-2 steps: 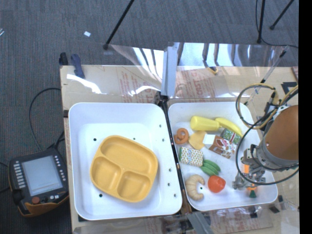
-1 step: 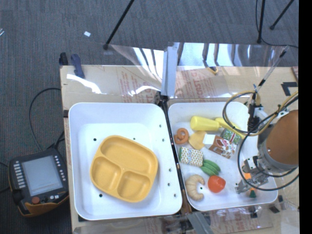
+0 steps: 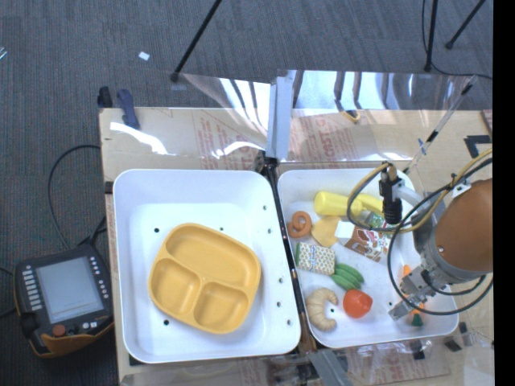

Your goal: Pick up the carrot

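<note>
- Nearest the camera's lower edge, the right bin [image 3: 318, 340] holds play food along its front: a tan croissant [image 3: 323, 307] and, just right of it, a red tomato [image 3: 357, 302].
- At the front right corner of that bin, the gripper [image 3: 406, 304] hangs low under the grey and orange arm [image 3: 463, 232]. I cannot tell how wide it stands or whether it has hold of anything.
- The carrot [image 3: 416, 318] looks to be the small orange and green piece touching or just below the gripper's tip, slightly nearer the camera. It is too hidden to read its long axis.
- Further back lie green pea pods [image 3: 348, 276], a patterned packet [image 3: 315, 257], a cheese wedge [image 3: 326, 232], a doughnut [image 3: 300, 224] and a yellow bottle [image 3: 342, 204].
- The left bin [image 3: 137, 191] holds a yellow divided tray [image 3: 205, 277].
</note>
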`<state>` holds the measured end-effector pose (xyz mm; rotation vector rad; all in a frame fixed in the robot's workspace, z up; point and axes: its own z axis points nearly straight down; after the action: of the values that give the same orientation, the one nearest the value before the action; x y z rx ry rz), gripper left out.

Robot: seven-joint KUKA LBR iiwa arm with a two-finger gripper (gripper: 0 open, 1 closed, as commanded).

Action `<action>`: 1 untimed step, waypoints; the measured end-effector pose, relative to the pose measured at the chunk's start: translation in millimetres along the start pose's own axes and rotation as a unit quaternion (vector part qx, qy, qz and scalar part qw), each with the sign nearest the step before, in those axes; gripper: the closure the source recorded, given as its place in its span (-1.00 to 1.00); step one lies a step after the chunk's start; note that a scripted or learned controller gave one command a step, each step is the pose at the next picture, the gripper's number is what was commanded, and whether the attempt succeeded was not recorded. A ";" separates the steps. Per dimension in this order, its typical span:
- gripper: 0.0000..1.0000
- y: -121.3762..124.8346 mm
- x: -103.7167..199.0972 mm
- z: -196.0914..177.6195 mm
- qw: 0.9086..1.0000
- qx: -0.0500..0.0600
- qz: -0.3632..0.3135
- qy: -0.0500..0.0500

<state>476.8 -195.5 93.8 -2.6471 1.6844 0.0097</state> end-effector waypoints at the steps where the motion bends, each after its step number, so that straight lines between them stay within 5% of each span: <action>1: 1.00 -0.9 -2.3 -8.4 1.000 0.000 0.003 -0.004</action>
<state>476.6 -193.2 102.2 -2.6387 1.6912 0.0197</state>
